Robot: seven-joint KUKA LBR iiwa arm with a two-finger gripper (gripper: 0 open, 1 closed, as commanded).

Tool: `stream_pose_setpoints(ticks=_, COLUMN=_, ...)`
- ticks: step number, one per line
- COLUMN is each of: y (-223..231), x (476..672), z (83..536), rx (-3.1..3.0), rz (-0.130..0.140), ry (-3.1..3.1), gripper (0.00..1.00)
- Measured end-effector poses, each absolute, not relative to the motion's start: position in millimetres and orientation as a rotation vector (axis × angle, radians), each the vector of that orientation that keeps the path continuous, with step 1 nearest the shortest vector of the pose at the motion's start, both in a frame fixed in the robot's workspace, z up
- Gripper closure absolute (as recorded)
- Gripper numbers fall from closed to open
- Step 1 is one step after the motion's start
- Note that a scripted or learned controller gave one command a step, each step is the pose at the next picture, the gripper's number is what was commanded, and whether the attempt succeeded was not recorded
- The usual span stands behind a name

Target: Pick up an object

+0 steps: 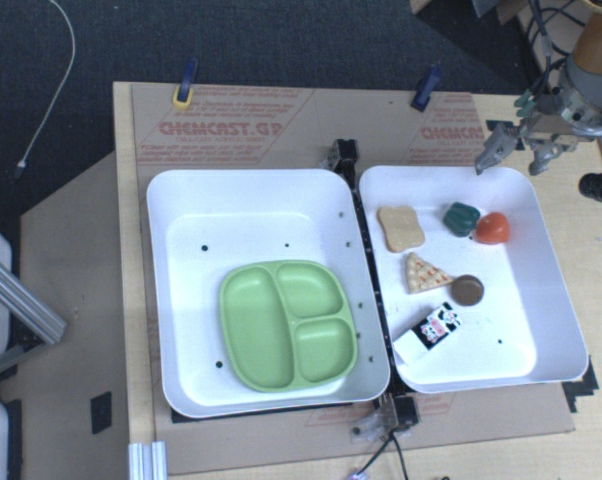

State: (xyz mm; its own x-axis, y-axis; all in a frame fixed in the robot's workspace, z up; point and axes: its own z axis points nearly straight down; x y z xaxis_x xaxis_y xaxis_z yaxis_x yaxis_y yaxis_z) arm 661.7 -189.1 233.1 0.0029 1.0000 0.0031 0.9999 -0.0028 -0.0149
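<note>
Grey metal claw (514,155), tan wrist above.

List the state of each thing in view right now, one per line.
tool: open, above the right bin's far edge, holding nothing
green divided plate: flat in the left bin, compartments bare
bread slice: lying flat, right bin
pizza slice: lying flat
green item: touching the orange-red item
brown disc: flat
black-and-white carton: on its side
</note>
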Motion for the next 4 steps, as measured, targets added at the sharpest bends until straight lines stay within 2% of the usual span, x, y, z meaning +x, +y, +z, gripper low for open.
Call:
stream_pose_setpoints(ticks=1, y=-188.5, x=664.5, z=242.3, rx=-2.221, rz=0.0, ry=-2.222, gripper=0.0)
stream_pose_setpoints(ticks=2, y=-178.2, x=666.0, z=186.0, rx=-2.215, rz=0.006, ry=-2.219, gripper=0.0)
stream_pose_setpoints(ticks=3, y=-180.6, x=655.7, z=131.7, rx=-2.219, rz=0.005, ry=-2.218, gripper=0.0)
stream_pose_setpoints(ticks=4, y=-179.8, x=654.5, z=81.3, rx=-2.217, rz=0.006, ry=-2.219, gripper=0.0)
